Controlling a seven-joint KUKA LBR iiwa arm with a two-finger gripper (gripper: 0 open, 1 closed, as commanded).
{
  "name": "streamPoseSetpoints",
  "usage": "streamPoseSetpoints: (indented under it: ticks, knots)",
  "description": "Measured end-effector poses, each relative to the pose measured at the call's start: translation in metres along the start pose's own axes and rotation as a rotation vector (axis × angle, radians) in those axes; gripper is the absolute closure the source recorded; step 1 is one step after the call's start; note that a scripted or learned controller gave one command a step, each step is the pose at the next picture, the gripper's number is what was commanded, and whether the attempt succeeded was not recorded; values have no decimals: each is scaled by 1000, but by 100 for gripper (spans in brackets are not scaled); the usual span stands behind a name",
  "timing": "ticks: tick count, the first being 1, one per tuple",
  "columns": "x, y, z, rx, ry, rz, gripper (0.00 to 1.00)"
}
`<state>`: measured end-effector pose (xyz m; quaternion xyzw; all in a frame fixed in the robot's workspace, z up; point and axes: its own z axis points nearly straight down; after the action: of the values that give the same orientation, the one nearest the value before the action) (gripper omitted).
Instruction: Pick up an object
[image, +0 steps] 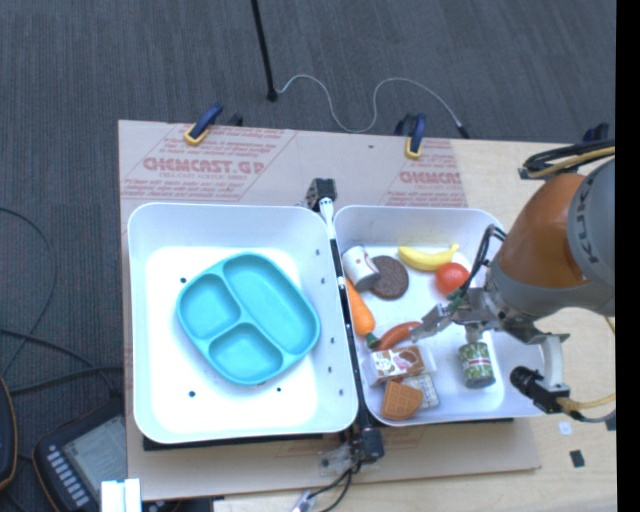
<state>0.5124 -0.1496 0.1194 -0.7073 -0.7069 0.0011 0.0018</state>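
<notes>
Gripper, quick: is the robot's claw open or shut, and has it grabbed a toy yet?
Gripper: cannot be told whether open or shut; it sits low in the right bin beside the red chili, with no toy seen in its grasp.

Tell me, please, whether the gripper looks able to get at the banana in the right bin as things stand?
Probably yes. The banana lies uncovered near the far wall of the right bin, with only the tomato close beside it. The gripper hangs nearby over the same bin, with nothing standing between them.

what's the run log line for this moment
end effector: over right bin | near: red pepper | held: nothing seen | tray: left bin
</notes>
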Motion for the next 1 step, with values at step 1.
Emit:
streamPoseSetpoints:
  ticks: [1]
  knots:
    - [48, -22, 30, -28, -12, 4, 0]
